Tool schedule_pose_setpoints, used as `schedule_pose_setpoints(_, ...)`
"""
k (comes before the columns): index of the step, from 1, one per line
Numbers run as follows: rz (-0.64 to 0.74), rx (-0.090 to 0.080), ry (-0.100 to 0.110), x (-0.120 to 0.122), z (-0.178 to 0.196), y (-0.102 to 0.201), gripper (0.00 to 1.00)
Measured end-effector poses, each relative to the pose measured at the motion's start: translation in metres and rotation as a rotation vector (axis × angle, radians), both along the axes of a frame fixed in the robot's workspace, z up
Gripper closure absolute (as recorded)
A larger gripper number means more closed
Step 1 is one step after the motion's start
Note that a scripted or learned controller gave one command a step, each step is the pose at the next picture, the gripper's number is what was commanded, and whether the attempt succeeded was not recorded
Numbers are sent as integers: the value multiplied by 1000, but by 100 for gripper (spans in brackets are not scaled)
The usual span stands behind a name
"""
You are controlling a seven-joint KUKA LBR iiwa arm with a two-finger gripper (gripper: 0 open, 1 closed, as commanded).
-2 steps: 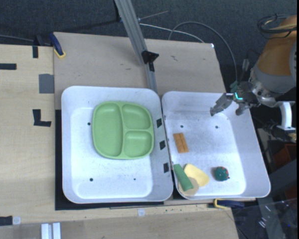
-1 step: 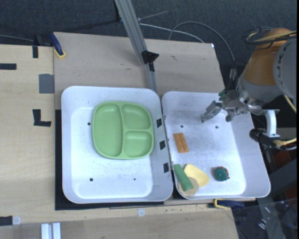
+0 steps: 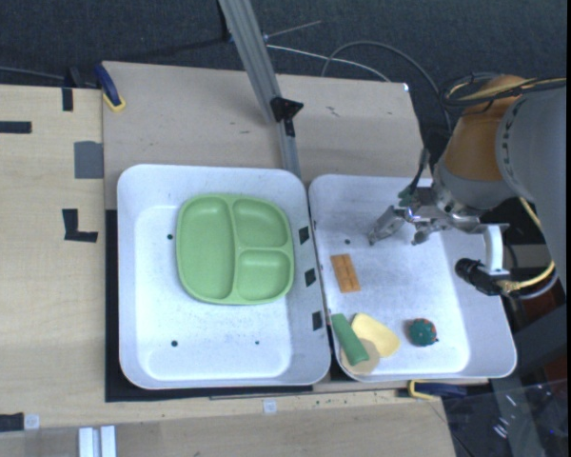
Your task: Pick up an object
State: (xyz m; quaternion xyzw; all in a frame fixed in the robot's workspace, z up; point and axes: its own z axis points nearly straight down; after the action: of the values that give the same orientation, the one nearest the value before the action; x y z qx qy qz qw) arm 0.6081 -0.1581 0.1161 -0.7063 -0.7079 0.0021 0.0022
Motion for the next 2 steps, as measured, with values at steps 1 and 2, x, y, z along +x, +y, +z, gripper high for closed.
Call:
schedule_pose_setpoints(1, 0, -2, -4, 0, -29, 1, 0)
schedule_pose_setpoints(2, 2, 0, -3, 0, -18, 2, 100)
